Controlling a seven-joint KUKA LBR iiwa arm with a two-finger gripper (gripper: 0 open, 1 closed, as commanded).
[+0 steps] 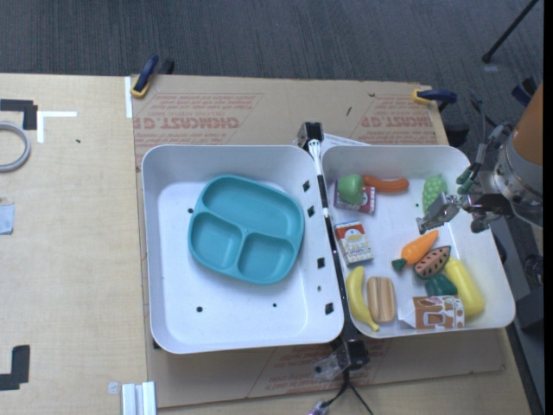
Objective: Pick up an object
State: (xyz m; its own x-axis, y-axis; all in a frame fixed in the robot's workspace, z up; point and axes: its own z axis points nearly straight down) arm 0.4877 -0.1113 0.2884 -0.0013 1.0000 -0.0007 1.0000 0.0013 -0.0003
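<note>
The right bin holds several toy foods: a green apple, an orange sausage, a green leafy piece, a small carton, a carrot, a watermelon slice, a yellow corn cob, a banana, a hot dog and an orange box. My gripper hangs over the right side of this bin, just above the carrot and beside the leafy piece. It is open, with nothing between its fingers.
The left bin carries a teal divided plate. Both bins rest on a cardboard sheet clamped to the wooden bench. The arm's grey body comes in over the right bin's right rim.
</note>
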